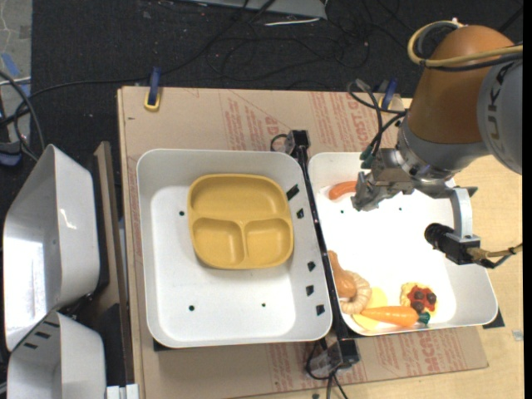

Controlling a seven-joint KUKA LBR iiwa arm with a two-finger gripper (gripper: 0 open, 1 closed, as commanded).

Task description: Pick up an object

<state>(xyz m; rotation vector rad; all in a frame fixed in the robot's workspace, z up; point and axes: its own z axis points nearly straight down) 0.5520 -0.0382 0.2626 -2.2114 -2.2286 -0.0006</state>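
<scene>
Jaws point(366, 199) blurred beside half-hidden sausage point(339, 191).

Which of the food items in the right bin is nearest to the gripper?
The orange-red sausage at the bin's far left, just left of the gripper. The carrot and the others lie along the near edge.

This looks like a robotics lab, not a home or kitchen. The bench point(224, 110) is a plain board stamped with faded red print, held with a clamp point(152, 90), and it stands on dark carpet point(75, 32) strewn with loose cables point(208, 44) and bits of debris. Two white bins point(162, 248) sit side by side under a heavy grey and orange arm point(465, 81), spare white tubs point(46, 231) are stacked at the left, and the food point(391, 302) in the right bin looks like plastic toys.
</scene>
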